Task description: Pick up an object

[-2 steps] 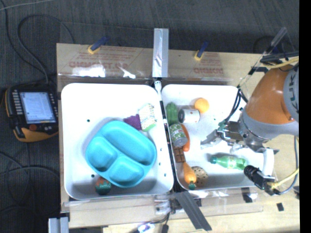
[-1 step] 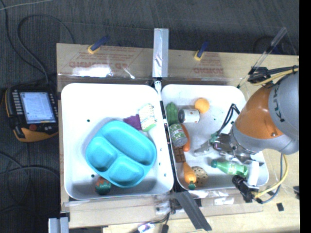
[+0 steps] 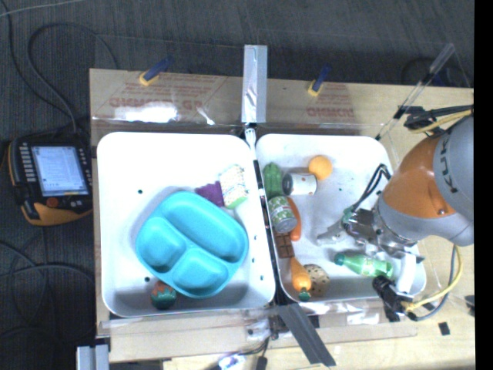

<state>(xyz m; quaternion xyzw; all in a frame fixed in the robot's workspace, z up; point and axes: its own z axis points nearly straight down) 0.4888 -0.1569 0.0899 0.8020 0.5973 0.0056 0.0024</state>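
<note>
My gripper hangs low over the right bin, near its right-hand side, below the arm's orange band. A green bottle lies on its side just in front of the gripper, close to it; I cannot tell whether they touch. Further left in this bin are an orange ball, a small can, a green vegetable, a clear bottle with a green label, a brown chocolate bar, a carrot and a speckled brown ball.
The left bin holds a blue divided plate, a purple item, a white and green packet and a red and green piece. A teach pendant lies left of the bench.
</note>
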